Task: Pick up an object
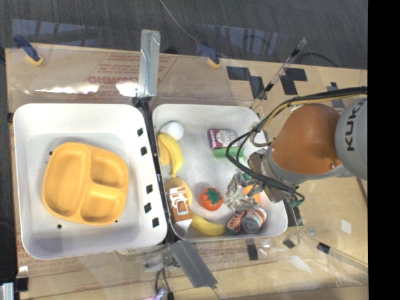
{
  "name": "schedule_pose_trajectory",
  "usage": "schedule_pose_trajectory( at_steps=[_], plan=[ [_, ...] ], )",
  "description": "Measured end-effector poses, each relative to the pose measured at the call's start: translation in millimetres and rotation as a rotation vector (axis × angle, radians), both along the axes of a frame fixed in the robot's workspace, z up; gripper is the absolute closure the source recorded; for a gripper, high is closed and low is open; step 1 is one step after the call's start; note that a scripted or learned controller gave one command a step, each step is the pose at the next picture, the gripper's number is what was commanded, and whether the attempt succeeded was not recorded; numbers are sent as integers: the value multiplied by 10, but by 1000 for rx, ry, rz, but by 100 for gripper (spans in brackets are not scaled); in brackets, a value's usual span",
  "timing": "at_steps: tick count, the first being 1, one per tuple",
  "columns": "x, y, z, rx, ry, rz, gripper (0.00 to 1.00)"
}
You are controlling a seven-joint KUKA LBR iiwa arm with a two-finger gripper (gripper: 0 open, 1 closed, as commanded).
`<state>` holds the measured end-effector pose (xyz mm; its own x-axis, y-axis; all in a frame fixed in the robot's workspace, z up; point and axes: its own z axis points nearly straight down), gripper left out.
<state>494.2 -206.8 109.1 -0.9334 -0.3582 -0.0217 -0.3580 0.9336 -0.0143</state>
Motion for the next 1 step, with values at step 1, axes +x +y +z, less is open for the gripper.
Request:
schedule_pose_trajectory(
  at_steps=[1],
  plan=[
    [414, 691, 878, 3, 18, 112, 100]
  ],
)
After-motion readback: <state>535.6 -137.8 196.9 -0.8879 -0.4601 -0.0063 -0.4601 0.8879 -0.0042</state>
